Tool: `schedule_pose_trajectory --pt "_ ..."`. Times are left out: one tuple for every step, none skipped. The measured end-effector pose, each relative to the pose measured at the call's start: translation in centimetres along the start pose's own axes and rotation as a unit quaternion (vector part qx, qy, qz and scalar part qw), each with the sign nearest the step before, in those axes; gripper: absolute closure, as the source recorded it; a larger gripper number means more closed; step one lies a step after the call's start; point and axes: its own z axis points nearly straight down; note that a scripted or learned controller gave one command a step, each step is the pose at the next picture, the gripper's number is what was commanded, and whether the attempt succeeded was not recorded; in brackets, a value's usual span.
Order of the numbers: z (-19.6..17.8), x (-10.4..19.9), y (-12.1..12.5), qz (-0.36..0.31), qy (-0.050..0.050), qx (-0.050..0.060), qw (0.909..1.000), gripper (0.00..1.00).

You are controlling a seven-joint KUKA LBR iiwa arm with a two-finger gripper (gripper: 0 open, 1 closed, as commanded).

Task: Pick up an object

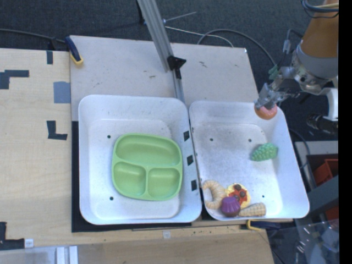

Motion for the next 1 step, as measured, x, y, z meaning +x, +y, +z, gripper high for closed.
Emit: schedule_pose_trajectory --pt "1.61 5.53 0.08 -0.002 0.001 0.002 1.0 1.0"
